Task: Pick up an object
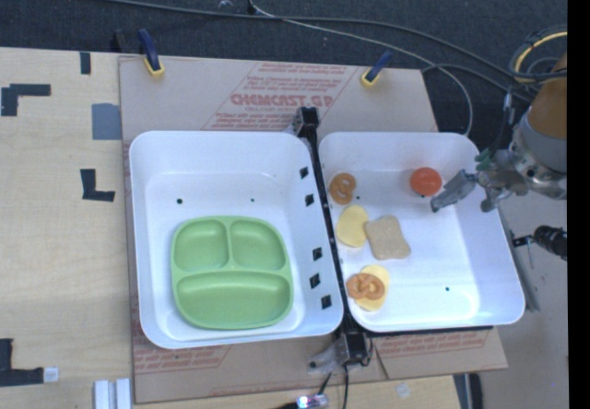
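The right bin holds several toy foods. A red tomato lies near its far right, and a small brown pretzel sits by the divider. A yellow chip and a tan bread slice lie side by side in the middle. An orange pretzel rests on a yellow piece near the front. My gripper hangs over the bin's right edge, just right of the tomato. It is open, with nothing between its fingers.
The left bin holds a green divided plate. Black clips line the divider between the bins. Cables run across the dark floor behind the bench, and two clamps pin the cardboard base.
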Motion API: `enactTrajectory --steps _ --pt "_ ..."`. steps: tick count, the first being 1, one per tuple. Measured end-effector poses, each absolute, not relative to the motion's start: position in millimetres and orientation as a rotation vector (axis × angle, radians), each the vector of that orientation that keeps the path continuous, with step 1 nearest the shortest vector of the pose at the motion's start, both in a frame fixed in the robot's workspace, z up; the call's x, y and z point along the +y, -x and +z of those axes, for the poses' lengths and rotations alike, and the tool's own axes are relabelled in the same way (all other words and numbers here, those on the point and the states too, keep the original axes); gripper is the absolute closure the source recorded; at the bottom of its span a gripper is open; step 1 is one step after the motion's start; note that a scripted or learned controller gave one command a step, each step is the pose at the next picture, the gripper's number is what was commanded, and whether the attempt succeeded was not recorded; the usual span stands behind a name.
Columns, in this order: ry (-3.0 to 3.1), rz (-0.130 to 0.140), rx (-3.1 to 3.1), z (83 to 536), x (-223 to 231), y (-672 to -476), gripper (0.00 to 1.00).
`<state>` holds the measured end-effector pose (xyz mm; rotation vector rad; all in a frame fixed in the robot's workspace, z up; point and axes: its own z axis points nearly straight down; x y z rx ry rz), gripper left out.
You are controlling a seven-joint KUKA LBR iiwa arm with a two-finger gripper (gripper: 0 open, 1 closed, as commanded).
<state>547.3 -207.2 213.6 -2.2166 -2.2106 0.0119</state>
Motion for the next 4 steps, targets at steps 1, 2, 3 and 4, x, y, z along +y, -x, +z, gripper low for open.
enactTrajectory --steps 1,2,3,4 --pt "2.220 0.002 -2.222 220.4 -206.8 -550.3 0.00" --pt "2.217 0.007 -2.218 156.1 -207.1 -546.6 0.00" --pt "2.218 0.006 -2.219 108.7 -213.8 -547.6 0.00" --pt "2.221 0.002 -2.224 84.5 -213.5 -548.2 0.00"
